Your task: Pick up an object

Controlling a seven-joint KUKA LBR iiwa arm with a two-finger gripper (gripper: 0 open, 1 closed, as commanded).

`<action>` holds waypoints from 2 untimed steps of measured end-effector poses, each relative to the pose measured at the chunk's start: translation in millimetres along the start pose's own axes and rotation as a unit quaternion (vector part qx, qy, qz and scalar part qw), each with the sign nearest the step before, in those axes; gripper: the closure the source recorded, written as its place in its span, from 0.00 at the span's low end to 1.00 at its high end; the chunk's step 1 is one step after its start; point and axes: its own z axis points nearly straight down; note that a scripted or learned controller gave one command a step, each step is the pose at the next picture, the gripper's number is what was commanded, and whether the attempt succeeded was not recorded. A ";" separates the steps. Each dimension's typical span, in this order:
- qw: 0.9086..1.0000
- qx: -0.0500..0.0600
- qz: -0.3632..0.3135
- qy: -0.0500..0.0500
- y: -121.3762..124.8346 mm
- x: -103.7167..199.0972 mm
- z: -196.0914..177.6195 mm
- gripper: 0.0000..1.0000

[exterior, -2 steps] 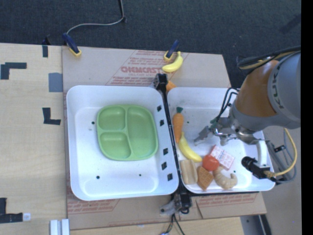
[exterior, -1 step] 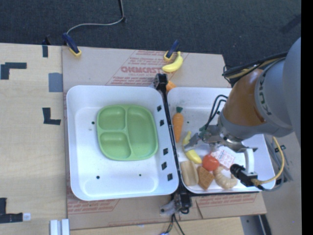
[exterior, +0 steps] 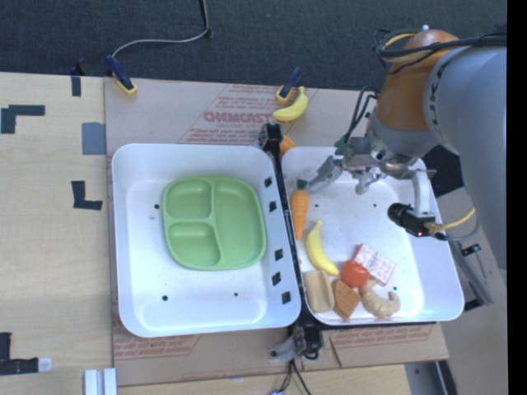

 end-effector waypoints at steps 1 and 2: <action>1.000 -0.004 -0.001 0.003 22.8 -9.5 82.6 0.00; 1.000 -0.002 -0.001 0.001 36.0 -12.6 98.4 0.00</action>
